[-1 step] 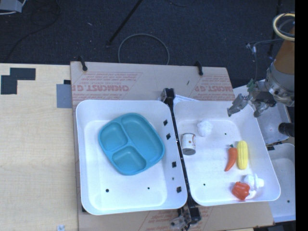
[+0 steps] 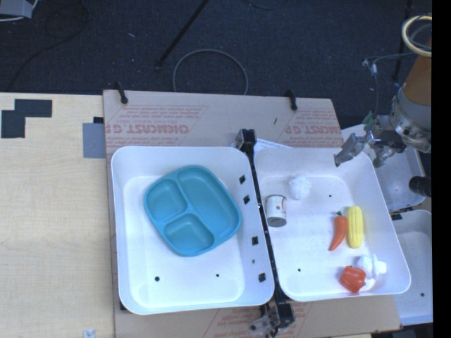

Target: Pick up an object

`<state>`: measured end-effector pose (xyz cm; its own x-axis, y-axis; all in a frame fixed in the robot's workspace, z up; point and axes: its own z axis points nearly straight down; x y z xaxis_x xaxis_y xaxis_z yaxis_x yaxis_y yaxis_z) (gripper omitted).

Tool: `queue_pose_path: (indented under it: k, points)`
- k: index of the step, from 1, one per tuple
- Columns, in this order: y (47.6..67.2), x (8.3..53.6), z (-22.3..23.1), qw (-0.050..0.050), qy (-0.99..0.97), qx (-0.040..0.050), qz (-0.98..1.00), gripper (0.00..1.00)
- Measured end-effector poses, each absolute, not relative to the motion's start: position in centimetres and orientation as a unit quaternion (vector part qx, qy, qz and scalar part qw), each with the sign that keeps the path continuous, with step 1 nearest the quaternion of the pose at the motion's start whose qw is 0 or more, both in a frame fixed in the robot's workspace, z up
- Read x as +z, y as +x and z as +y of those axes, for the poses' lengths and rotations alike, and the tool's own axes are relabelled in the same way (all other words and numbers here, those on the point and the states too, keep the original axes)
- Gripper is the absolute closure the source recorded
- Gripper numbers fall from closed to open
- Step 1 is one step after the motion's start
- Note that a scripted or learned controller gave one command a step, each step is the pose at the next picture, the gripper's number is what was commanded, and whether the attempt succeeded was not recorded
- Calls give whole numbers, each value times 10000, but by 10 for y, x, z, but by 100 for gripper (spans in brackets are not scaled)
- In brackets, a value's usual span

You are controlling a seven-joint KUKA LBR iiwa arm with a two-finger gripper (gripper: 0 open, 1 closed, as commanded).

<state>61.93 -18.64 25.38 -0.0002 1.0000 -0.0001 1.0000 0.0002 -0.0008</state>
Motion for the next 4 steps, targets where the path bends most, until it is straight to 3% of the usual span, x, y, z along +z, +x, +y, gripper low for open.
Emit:
queue_pose_path:
  k: [3,4]
  points:
    - [619,92,-177,31,-7070,19,-7072,0]
    - [620,105,-178,15,-7072,10,-7070,100]
